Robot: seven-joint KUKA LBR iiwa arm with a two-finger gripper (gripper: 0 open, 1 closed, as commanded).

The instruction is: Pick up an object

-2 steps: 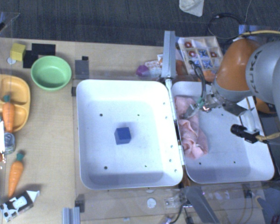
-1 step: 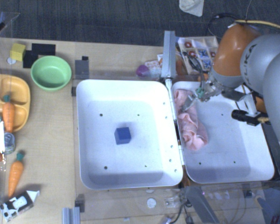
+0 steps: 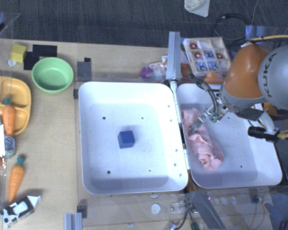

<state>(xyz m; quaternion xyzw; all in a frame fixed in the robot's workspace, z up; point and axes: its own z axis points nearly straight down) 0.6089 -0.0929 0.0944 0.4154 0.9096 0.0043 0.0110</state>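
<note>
While the gripper hangs over the right white bin, near its left wall, you can see its 2 thin fingers slightly spread with nothing between them, tips just above the upper end of the crumpled pink cloth. That cloth lies along the left side of this bin, running from near the top-left corner down toward the middle of the left wall. The other candidate, a small blue cube, sits alone near the centre of the left white bin, well apart from the arm.

I judge the cloth to be the object in hand. To do this step well, lower the fingers straight onto a raised fold rather than a flat patch, so that both tips bite into bunched fabric. Keep clear of the bin's left wall; a finger catching the rim would spoil the closure. Close fully, since soft cloth gives little resistance, then lift slowly and check that the fabric rises with the fingers before you count it a grasp.
</note>
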